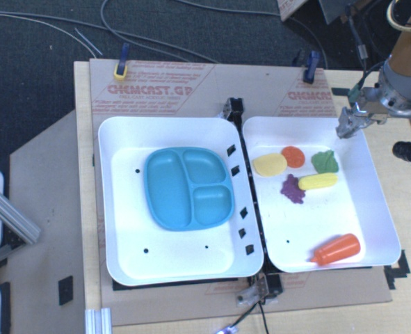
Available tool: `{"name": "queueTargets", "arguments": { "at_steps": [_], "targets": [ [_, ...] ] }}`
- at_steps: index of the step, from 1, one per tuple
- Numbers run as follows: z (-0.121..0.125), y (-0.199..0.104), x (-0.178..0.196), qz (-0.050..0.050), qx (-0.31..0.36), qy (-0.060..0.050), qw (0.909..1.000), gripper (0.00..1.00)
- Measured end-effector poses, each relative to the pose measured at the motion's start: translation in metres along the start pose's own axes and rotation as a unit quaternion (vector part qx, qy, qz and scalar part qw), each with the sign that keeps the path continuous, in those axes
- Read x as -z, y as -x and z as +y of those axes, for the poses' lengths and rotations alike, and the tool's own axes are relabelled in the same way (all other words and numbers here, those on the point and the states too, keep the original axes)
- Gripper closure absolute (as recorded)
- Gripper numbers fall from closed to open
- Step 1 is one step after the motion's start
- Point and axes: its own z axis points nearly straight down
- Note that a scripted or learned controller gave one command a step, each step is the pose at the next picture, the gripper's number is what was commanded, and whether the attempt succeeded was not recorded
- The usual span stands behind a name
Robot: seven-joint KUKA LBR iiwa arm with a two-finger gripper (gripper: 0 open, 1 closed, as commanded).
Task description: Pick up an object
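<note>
The right bin [372, 207] holds several toy foods. A yellow lemon [269, 163], an orange-red tomato [293, 156] and a green leafy piece [325, 161] lie in a row near its far side. Just in front of them are a yellow banana-like piece [318, 181] and a purple grape bunch [292, 188]. An orange carrot [336, 248] lies at the near right corner. My gripper [347, 126] hangs over the bin's far right corner, up and to the right of the green piece, with nothing visibly in it.
The left bin [122, 242] contains a blue divided plate [190, 187]. Black clips [234, 108] join the bins along the middle. Blue clamps [122, 68] hold the board at the back. Cables run across the dark floor behind.
</note>
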Motion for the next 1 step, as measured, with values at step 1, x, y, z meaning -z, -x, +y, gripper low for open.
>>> {"name": "queueTargets", "arguments": {
  "at_steps": [1],
  "targets": [
    [0.0053,-0.0016,0.0652,-0.001,0.000,0.002,1.0000,1.00]
  ]
}}
